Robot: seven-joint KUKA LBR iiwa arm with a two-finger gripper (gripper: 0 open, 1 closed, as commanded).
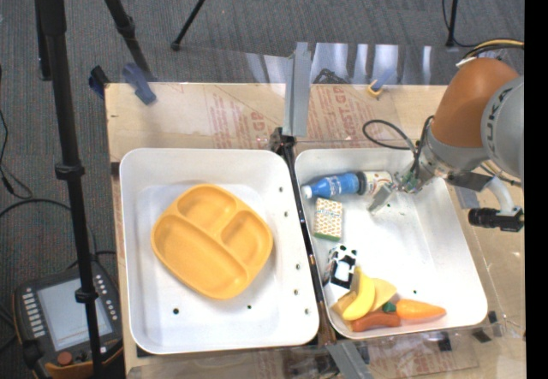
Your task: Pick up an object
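**Gripper low in the right bin, near the bottle; nothing seen between the fingers**

Candidate objects all lie in the right bin (pixel 445 236). A plastic bottle with a blue label (pixel 341 185) lies on its side at the far left corner, its pale end pointing toward the arm. Just in front of it sits a small square packet with a patterned face (pixel 329 217). Further toward the near edge, a small black-and-white item (pixel 343 266) lies close to the bin's left wall. At the near left corner a toy banana (pixel 364 293) rests against a toy carrot (pixel 409 312); the two touch, carrot on the near side, its orange tip pointing right.

The gripper (pixel 383 196) is low over the far part of the right bin, just to the right of the bottle's pale end. The fingers look slightly spread, with no object visible between them. Whether a fingertip touches the bottle cannot be told at this resolution. The grey arm with orange band (pixel 476 103) reaches in from the right, over the bin's far right corner.

The left bin (pixel 141 172) holds a yellow divided plate (pixel 212 239), three compartments, lying flat near the middle.

Both bins sit side by side on the desk (pixel 205 108). A black cable (pixel 387 127) loops on the desk behind the right bin.
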